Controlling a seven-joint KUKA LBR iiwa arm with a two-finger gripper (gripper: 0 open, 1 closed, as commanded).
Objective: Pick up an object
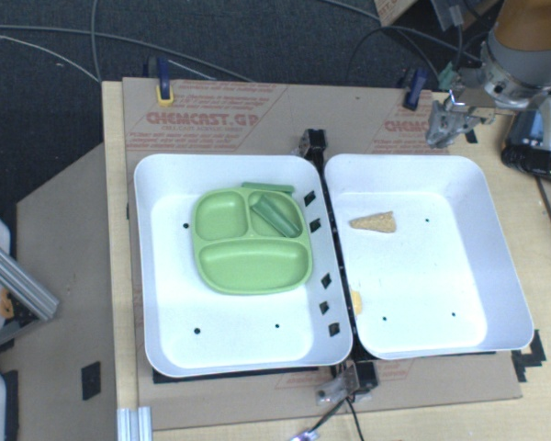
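Jaws (446, 129) beyond right bin's (496, 274) far rim

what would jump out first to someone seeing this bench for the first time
The bright green divided plate stands out most, lying in the left white bin with a green piece in its upper right compartment. Next comes the small tan wedge, alone in the right bin toward its far side. The arm's tool hangs past that bin's far right corner, over the cardboard.

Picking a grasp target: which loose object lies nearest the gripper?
The tan wedge in the right bin. The green stick lies on the green divided plate in the left bin, farther from the gripper.
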